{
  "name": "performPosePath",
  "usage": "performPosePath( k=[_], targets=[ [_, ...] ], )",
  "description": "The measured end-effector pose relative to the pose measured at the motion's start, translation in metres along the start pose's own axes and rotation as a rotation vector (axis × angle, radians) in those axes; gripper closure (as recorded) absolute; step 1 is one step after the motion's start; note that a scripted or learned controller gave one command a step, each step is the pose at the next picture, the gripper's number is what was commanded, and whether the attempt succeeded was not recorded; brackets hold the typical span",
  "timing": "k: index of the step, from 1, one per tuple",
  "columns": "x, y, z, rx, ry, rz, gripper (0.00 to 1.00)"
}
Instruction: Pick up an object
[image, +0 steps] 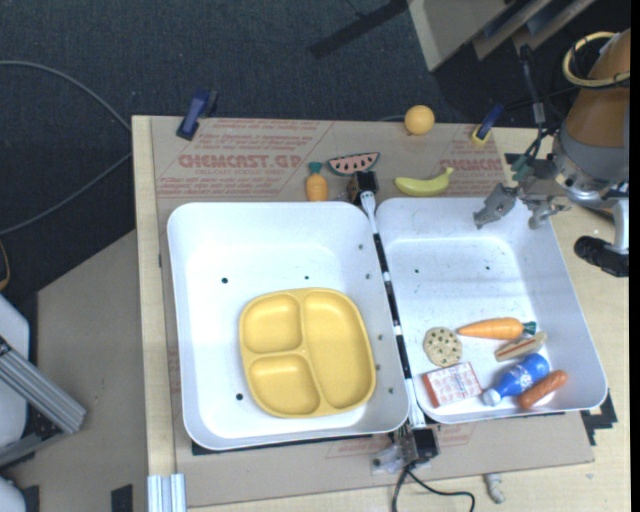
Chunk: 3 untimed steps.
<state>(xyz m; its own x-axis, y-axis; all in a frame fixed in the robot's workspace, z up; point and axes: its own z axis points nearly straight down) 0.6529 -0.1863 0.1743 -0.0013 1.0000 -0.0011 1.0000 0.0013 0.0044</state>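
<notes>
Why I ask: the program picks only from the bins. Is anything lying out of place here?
Yes. Four toys lie outside the bins on the board behind them: a small carrot, a watermelon slice, a banana and an orange ball. The right bin holds its toys crowded into the near corner.

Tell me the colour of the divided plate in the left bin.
The divided plate is pale yellow, seen clearly in the camera view.
</notes>
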Motion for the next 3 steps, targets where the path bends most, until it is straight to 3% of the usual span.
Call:
performPosePath(
  k=[1,2,3],
  targets=[
    [-0.029,-0.108,0.050,0.007,0.001,0.003,0.00],
    [-0.001,-0.136,0.080,-0.025,-0.016,0.006,0.00],
    [-0.018,-0.142,0.076,-0.005,-0.001,0.001,0.00]
  ],
)
